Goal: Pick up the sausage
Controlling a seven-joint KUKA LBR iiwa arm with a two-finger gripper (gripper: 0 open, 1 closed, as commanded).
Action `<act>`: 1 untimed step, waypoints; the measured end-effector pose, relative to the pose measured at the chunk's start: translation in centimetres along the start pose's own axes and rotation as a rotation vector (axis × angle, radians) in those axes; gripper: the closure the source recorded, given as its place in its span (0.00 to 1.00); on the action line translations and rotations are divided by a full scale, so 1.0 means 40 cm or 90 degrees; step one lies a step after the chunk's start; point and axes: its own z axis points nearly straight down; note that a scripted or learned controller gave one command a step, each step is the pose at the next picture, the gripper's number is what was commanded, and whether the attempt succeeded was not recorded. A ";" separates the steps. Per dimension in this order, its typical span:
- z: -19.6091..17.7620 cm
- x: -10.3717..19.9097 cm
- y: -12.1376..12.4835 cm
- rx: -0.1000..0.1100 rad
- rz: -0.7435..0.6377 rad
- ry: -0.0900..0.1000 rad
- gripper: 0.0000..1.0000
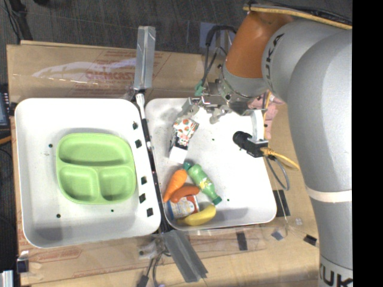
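Observation:
The sausage [187, 191], a short red-brown piece, lies in the near left part of the right bin [251, 184]. It sits wedged between an orange carrot [174, 182] and a small carton [183, 207]. My gripper [201, 109] hangs over the far end of the same bin, well away from the sausage. Its fingers stand open with nothing between them. A white packet with red spots [185, 130] lies just below and left of the fingertips.
A green bottle [203, 183] lies slanted right of the carrot, and a yellow banana [200, 216] rests by the bin's near wall. The left bin [36, 160] holds a green divided plate [96, 167].

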 end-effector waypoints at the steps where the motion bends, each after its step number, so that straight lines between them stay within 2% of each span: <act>1: -0.012 -0.065 -0.096 -0.002 -0.322 -0.001 0.00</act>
